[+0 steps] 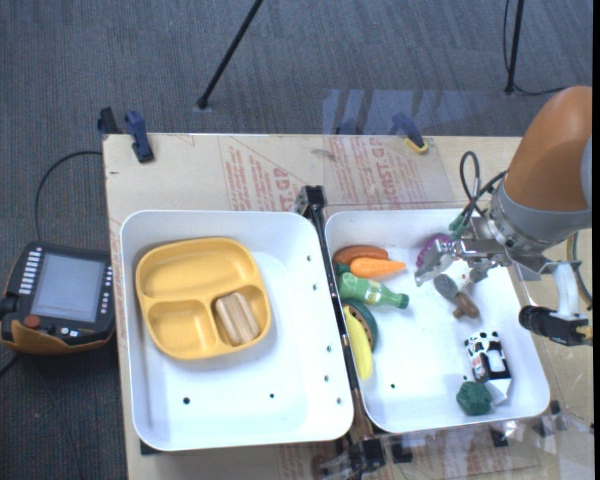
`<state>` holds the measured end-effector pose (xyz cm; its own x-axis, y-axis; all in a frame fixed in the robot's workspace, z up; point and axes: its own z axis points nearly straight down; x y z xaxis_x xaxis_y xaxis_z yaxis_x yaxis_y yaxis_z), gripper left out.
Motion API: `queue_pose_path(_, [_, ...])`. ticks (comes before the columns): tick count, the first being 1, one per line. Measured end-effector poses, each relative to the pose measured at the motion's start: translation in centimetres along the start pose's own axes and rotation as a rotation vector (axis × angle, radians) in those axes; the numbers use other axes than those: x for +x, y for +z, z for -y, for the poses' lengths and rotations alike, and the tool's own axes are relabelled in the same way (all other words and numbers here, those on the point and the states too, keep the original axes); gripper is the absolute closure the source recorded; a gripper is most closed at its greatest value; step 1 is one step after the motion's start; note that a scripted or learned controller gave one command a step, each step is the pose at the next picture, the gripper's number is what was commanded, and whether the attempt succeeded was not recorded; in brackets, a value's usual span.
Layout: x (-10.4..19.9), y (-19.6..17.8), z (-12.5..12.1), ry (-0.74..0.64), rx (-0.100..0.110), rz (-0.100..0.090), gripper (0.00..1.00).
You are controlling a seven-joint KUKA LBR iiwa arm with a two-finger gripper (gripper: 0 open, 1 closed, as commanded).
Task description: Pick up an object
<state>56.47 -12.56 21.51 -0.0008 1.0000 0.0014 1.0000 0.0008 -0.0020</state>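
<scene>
Brown stubby toy (466, 306) lies in the right white bin (420, 408), just below the two-finger gripper (450, 268), whose spread I cannot tell. Approach seems underway; next, descend and close.

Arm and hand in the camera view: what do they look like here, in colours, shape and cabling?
The arm is a thick rounded body with an orange band above a grey wrist section. Black cables loop beside the wrist. The hand is a small metal-grey unit with dark fittings and a purplish patch near its tip.
</scene>
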Motion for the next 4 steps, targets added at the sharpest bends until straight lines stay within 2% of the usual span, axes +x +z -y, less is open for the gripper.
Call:
queue_pose_path(1, [-6.7, 10.0, -7.5, 0.296, -0.029, 0.006, 0.00])
queue_pose_path(2, [-7.4, 10.6, -9.1, 0.900, -0.037, -0.002, 0.00])
queue_pose_path(3, [4.1, 12.8, -5.6, 0.825, 0.007, -0.005, 0.00])
queue_pose_path(4, [4.5, 12.8, -6.9, 1.106, 0.004, 0.000, 0.00])
